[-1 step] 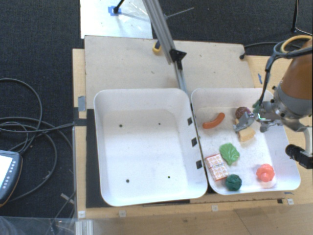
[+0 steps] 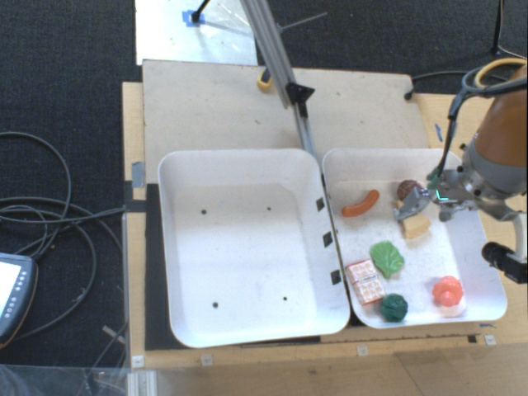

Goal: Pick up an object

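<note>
The right bin [image 2: 474,246] holds several toy foods. An orange-red sausage [image 2: 360,203] lies at its back left, with a brown round piece [image 2: 406,189] to its right. A tan block [image 2: 417,227] sits just in front of the brown piece. Further forward are a light green leaf [image 2: 387,258], a red-and-white box [image 2: 364,280], a dark green ball [image 2: 393,307] and a red-orange tomato [image 2: 447,293]. My gripper [image 2: 415,205] hangs low between the brown piece and the tan block, close over both.
The left bin [image 2: 177,221] stands beside the right one, sharing a middle wall. A grey pole [image 2: 276,48] slants in from the back to that wall. Cables [image 2: 49,213] and a tablet [image 2: 12,291] lie on the floor at left.
</note>
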You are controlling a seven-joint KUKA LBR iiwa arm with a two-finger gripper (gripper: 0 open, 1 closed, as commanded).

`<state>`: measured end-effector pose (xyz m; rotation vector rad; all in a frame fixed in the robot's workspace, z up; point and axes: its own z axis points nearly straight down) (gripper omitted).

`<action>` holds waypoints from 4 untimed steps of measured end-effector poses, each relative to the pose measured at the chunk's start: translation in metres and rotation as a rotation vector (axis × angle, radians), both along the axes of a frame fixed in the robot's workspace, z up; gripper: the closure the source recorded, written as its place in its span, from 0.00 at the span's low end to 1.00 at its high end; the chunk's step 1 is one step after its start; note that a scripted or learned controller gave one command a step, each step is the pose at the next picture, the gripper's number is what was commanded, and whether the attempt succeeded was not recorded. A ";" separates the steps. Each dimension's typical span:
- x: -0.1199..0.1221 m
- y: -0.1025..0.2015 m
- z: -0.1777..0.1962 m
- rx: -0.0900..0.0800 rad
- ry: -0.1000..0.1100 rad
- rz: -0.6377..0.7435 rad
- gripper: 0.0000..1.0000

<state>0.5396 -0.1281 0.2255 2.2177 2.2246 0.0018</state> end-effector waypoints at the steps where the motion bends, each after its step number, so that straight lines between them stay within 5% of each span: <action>1: -0.001 -0.005 -0.061 0.001 0.006 -0.003 0.00; 3: -0.005 -0.005 -0.136 0.001 0.003 -0.002 0.00; 4: -0.004 -0.006 -0.124 0.000 -0.002 -0.002 1.00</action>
